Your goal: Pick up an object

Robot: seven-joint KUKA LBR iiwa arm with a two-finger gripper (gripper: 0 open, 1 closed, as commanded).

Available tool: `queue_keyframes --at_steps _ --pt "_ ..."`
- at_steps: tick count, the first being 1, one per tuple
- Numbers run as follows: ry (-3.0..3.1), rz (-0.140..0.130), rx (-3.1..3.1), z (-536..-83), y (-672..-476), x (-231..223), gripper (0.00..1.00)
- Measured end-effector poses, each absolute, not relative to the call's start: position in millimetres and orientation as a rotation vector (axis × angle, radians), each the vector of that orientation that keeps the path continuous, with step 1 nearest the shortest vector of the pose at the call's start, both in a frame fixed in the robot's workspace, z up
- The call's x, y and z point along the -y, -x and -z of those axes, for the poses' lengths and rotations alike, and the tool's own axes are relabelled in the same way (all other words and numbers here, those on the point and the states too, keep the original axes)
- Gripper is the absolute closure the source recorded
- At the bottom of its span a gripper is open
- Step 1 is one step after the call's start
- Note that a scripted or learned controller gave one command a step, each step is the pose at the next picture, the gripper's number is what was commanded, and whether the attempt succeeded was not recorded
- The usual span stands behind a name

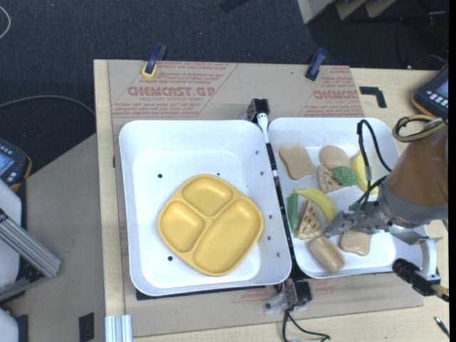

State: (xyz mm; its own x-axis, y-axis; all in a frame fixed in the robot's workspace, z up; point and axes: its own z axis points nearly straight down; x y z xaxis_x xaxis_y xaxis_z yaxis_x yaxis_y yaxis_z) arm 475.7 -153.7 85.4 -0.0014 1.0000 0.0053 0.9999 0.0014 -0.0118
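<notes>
**Tool down among the food pieces, nothing lifted yet**

Camera view: the arm [420,184] reaches into the right bin [303,262], and the tool [340,223] sits low over the pile of toy food. Its dark fingers point toward the left bin and end at the wedge-shaped sandwich piece [310,221], with the banana [318,199] just beyond the tips and a tan bread roll [327,253] just below them. Whether the fingers are wide or narrow cannot be told from this angle (they are small and dark against the clutter), and no piece shows between them.

Another tan piece [355,242] lies under the tool's body. Farther off from the tool lie a toast slice [296,161], a green leafy piece [344,175] and a green pod [292,211] beside the wedge. All of these rest on the bin floor.

Well away from the tool, the left bin [135,191] holds a yellow divided plate [210,224], untouched.

As a judgement, the approach looks complete, while the closing on a piece and the lift off the counter remain to be done.
</notes>
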Motion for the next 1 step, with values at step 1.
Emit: queue_keyframes --at_steps 1 --pt "2.227 0.002 2.222 -103.6 -479.8 157.2 1.00"
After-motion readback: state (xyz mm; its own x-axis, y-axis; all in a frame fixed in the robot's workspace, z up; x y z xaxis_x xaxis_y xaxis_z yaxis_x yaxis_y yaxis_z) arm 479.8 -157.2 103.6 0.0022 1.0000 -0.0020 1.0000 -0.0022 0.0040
